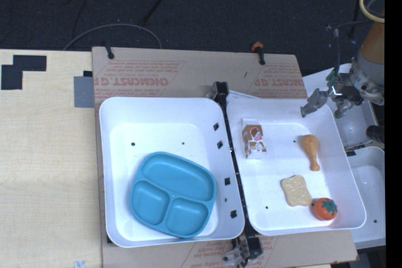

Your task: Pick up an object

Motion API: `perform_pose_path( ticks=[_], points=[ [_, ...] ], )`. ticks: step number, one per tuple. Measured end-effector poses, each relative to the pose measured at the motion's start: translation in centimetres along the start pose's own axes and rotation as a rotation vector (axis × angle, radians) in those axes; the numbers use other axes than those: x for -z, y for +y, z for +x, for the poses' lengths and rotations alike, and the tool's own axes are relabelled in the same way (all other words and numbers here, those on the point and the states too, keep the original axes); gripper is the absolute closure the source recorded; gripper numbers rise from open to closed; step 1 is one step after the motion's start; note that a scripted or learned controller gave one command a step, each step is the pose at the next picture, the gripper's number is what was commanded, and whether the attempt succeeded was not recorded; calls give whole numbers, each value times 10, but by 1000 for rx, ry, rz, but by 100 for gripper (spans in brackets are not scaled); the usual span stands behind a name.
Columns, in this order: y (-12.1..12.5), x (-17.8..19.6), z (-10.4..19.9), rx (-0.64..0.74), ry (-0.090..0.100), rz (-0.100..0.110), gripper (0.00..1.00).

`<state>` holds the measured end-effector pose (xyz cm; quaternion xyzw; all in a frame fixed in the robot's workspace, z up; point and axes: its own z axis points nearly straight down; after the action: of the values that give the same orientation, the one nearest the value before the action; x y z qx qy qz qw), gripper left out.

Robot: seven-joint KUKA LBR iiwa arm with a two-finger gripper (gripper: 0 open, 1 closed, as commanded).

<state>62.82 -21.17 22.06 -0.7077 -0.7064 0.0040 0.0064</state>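
The right bin (276,229) holds a small white carton with a brown picture (254,140), a tan toy drumstick (309,150), a beige slice of toy bread (295,190) and an orange-red toy tomato (324,208). My gripper (329,103) hangs above the bin's far right corner, up and to the right of the drumstick. Its two grey fingers are spread apart with nothing between them.
A blue three-compartment tray (173,194) lies in the left bin (125,128). A black divider with clips (227,154) separates the two bins. Cardboard (188,75) lies under both, and a wooden bench top (44,160) extends to the left.
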Motion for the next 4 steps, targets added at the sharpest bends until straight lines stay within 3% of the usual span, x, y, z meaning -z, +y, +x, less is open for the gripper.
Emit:
perform_pose_path(
  ticks=[1,3,4],
  points=[
    [3,8,0,2,-3,-12,0],
    [-4,-84,13,4,-1,-8,0],
    [4,-109,13,6,-11,-38,0]
  ],
)
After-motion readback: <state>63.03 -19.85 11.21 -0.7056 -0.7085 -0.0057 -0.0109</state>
